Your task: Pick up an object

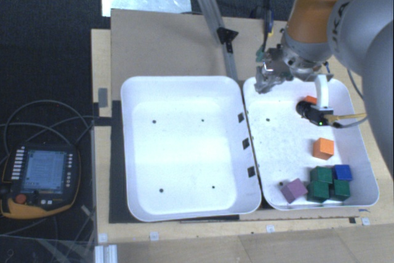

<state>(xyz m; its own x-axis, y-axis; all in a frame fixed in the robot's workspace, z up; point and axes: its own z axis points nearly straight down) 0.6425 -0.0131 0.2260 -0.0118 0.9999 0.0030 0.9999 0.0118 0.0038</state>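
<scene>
Desk front edge [295, 228]: pale wood strip along the bottom, a few small white tags on it.
Teach pendant [42, 180]: sits off the desk at lower left, screen lit, cables looping round it.
Purple block [294, 190]: near corner of the right bin, tilted a bit, just beside the green ones.
Green blocks [321, 183]: clumped together at the near right of that bin, pretty much touching.
Blue block [342, 172]: tucked against the back right of the green clump.
Orange block [323, 148]: on its own a bit further back, apart from the clump.
Left bin [184, 148]: white, just a few dark dots on its floor.
Right bin [277, 132]: white too, butted up against the left one, all the blocks are in here.
Second orange block [310, 100]: only a sliver pokes out next to a black gadget with a green light.
Hand [266, 78]: hangs over the far left corner of the right bin, nothing in it, honestly can't tell if it's clenched or released.
Arm [332, 3]: grey with the orange band, comes in from the upper right.
</scene>
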